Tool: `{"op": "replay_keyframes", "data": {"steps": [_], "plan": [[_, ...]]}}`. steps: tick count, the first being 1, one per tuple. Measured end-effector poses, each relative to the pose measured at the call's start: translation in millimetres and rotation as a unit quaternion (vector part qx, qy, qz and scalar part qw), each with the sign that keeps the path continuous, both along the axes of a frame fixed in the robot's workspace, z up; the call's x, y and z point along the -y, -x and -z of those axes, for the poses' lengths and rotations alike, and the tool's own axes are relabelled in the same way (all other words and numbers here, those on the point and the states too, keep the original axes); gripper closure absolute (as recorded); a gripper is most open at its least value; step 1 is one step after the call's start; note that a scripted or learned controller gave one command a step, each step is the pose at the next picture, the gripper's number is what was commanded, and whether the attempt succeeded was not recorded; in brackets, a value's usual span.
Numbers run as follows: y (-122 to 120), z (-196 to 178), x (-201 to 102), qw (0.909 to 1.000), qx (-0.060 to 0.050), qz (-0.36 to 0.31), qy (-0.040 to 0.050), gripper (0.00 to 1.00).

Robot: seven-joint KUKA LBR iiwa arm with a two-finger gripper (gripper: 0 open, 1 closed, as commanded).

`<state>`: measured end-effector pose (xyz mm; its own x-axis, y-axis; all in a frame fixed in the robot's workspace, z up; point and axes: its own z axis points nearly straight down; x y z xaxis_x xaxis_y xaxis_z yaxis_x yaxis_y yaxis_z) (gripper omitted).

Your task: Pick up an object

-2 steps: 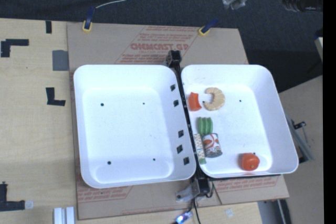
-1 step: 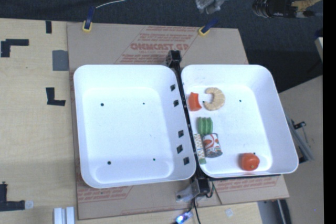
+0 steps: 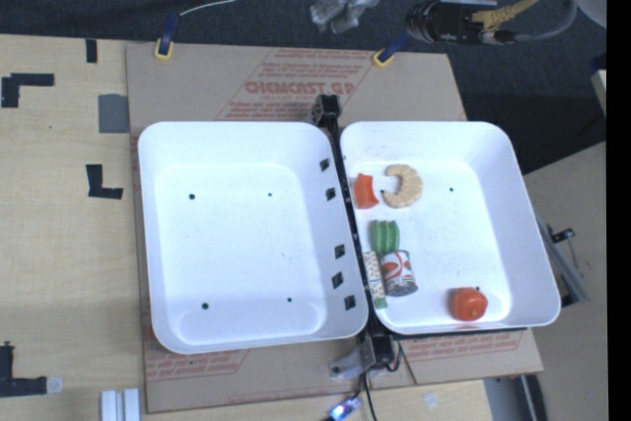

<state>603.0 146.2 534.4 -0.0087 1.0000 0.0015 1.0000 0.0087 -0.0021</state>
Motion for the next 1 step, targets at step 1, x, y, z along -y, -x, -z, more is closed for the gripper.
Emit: {"op": "replay_keyframes", "data": {"steps": [1], "plan": [[13.3, 0.4, -62.2, 1.0000, 0.000, 0.000, 0.0002, 1.00]]}}
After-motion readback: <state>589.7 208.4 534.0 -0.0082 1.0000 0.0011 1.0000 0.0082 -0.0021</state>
